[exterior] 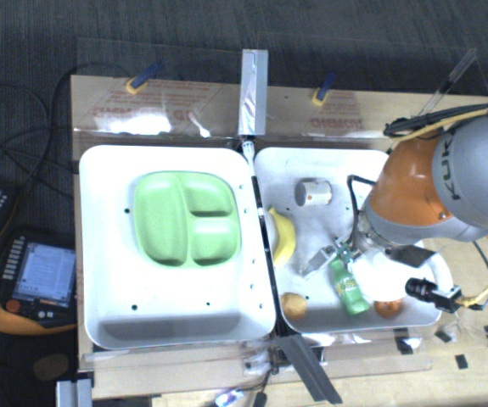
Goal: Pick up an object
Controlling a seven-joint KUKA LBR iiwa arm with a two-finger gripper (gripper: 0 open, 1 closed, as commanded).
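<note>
Glossy green bottle (347, 285) under metal tool (339, 253), grip unclear, curved yellow banana (283, 236) beside.

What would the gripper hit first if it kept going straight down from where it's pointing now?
Most likely the green bottle lying in the right bin; the gripper hangs by its top end. Depth is unclear, so it could meet the bin floor instead.

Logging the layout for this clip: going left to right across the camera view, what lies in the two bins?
Green divided plate → banana → small grey cup → green bottle → small orange-brown fruit.
</note>
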